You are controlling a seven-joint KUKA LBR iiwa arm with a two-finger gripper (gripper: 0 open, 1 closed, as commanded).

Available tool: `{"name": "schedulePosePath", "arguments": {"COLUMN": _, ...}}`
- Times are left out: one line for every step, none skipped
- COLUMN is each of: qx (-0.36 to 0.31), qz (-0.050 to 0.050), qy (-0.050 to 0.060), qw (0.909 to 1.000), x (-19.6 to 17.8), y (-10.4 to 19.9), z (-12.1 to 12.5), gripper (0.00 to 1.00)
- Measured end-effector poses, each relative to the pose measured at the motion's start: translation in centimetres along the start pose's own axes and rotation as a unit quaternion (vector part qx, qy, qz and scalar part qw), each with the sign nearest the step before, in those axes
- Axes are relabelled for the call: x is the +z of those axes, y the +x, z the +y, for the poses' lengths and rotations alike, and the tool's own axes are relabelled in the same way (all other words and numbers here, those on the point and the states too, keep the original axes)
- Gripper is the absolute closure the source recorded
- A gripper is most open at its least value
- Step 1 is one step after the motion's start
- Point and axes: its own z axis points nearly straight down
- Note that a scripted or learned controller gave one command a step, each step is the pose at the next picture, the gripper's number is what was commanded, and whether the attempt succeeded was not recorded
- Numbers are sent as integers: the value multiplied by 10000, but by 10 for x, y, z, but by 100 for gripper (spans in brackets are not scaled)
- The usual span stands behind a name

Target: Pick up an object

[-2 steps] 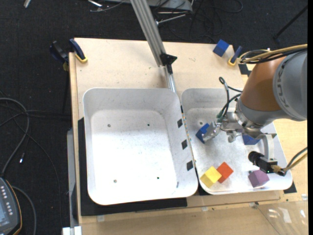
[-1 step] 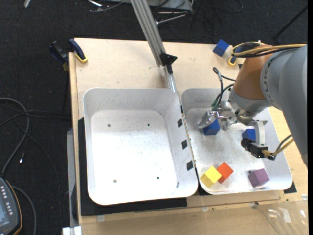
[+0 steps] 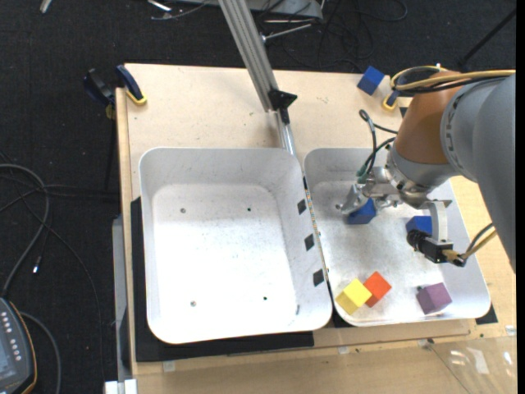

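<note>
- The tabletop (image 3: 205, 105) is pale wood, set on a dark carpeted floor (image 3: 57, 23) strewn with black cables; a grey metal pole (image 3: 246, 43) slants across its far side, and a clamp with a yellow tip (image 3: 130, 89) sits at its far left corner.
- Two shallow white bins lie side by side, rims touching; the left bin (image 3: 164, 220) is speckled with dark marks; the right bin (image 3: 328, 171) holds the blocks.
- The gripper (image 3: 358, 206) hangs low in the right bin, near its far left part; a blue block (image 3: 361, 213) sits right at its tip, but whether the fingers clasp it I cannot tell.
- Near the right bin's front rim, a yellow block (image 3: 354, 296) and an orange block (image 3: 377, 286) touch each other; a purple block (image 3: 433, 298) lies apart to their right.
- Another blue block (image 3: 372, 80) rests on the tabletop beyond the right bin, beside the arm (image 3: 459, 130); the arm and its cables hide much of that bin's right side.
</note>
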Motion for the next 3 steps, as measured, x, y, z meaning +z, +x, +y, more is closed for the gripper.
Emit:
{"name": "schedulePosePath", "arguments": {"qx": -17, "qz": 3, "qy": -31, "qw": 10000, "x": -165, "y": 76, "z": 4, "gripper": 100}}
{"name": "schedulePosePath", "arguments": {"qx": -23, "qz": 8, "qy": -38, "qw": 10000, "x": -237, "y": 123, "z": 18, "gripper": 100}}
{"name": "schedulePosePath", "arguments": {"qx": -20, "qz": 7, "qy": 53, "qw": 10000, "x": -125, "y": 200, "z": 36, "gripper": 100}}
